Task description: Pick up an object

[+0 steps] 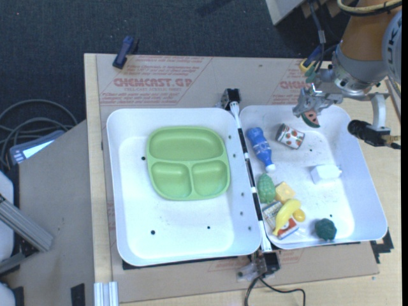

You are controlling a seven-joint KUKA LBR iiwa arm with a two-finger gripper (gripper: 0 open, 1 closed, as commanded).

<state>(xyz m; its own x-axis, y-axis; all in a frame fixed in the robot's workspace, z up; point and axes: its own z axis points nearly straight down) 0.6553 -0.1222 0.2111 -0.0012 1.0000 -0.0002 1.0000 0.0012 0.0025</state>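
The end effector [312, 110] hung over the right bin's [357, 171] far edge, with a small red-and-dark object [312, 117] apparently pinched between its fingers, raised above the bin floor. Near it lay a small can [290, 136] and a blue bottle [259, 145]. The left bin [127, 190] carried a green divided plate [188, 162].

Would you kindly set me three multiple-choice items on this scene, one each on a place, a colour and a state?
1. Where is the green three-compartment plastic plate?
A. left white bin
B. right white bin
C. bare bench

2. What colour is the small plastic bottle by the divider?
A. red
B. blue
C. black

3. How does that bottle rest?
A. upright
B. on its side
C. leaning on the rear wall

Answers: 1 A, it sits inside the left white bin. 2 B, its body is blue. 3 B, it lies flat along the bin floor.
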